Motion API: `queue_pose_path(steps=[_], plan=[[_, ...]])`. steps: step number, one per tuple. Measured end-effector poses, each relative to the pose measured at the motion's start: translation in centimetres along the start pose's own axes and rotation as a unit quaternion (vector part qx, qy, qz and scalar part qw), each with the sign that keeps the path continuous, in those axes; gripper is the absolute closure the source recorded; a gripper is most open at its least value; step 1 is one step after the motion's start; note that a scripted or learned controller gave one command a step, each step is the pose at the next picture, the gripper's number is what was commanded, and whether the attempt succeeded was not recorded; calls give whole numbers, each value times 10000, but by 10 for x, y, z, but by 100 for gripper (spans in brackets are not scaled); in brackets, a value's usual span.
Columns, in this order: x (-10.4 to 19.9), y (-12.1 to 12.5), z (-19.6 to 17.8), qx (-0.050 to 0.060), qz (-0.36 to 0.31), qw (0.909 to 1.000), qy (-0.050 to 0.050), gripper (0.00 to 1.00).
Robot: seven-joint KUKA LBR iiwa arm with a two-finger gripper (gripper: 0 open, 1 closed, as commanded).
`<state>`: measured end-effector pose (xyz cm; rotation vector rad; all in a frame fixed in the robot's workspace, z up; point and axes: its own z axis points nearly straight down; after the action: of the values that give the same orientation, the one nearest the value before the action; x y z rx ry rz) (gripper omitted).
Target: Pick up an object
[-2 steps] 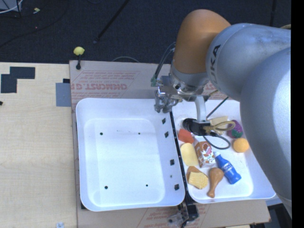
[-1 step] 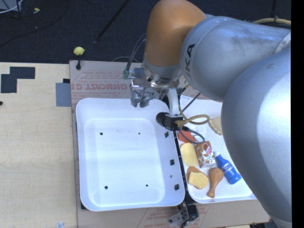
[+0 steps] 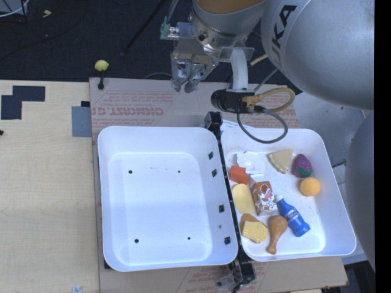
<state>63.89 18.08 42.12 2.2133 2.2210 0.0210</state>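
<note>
Dark floor (image 3: 73, 23) at top w/ cables; pale wood bench (image 3: 43, 194) left, cardboard sheet (image 3: 140, 105) under bins

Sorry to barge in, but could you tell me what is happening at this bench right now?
A KUKA arm is set to pick an object. Its pincer is raised behind the left bin, over the cardboard, with nothing seen in it. The toys lie in the right bin: a blue bottle, a drumstick, an orange ball and others, all untouched.

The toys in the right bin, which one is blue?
The bottle, lying slanted near the bin's front, beside the drumstick. It is the only blue toy; the rest are orange, yellow, tan, purple or white.
</note>
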Motion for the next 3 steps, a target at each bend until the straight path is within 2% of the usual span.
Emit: queue_pose_path(steps=[1,2,3], plan=[[18,-33,-125,15,2,10000,0,100],[28,-60,89,167,29,9998,-55,100],[65,-68,-87,7,1,10000,8,100]])
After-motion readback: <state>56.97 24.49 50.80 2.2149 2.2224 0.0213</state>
